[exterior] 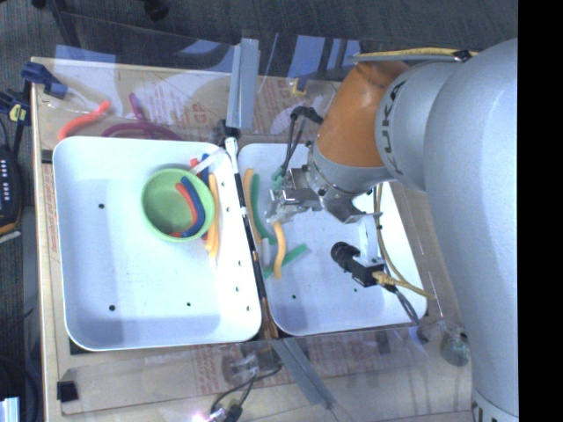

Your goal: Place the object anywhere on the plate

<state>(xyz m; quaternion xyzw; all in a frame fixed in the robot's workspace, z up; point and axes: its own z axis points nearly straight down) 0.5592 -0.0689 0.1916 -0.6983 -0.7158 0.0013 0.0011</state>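
The claw (283, 199) hangs over the strips (266, 227) in the right bin (334, 310); its grip I cannot tell. Best descend squarely on one strip, then carry it to the plate (164, 202).

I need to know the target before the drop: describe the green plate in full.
The plate is a small round light-green dish with a raised rim, plastic-looking and matte. It sits upright in the left bin, toward its upper right. Thin curved strips lie in and on it: a red one and a blue one inside, an orange one along its right edge. The gripper is over the right bin, apart from it.
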